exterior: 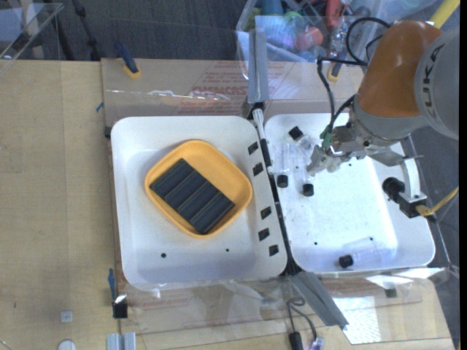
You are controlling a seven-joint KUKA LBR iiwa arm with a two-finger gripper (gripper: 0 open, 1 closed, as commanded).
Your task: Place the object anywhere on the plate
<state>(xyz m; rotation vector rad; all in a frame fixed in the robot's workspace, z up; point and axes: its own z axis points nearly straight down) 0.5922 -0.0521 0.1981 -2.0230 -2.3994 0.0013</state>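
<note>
A yellow-orange square plate (226,163) lies tilted like a diamond in the middle of the left bin (131,232). A dark grey ribbed rectangular object (193,192) rests flat on the plate, covering most of its centre. My gripper (319,163) hangs low over the upper middle of the right bin (365,224), well to the right of the plate and apart from the object. The grey arm with its orange band (394,68) hides the bin's back right corner.
Small black pieces (308,189) lie scattered on the right bin's floor, one near its front edge (346,260). Black clips (265,213) line the divider between the bins. A clear box of colourful items (314,13) stands behind the bins.
</note>
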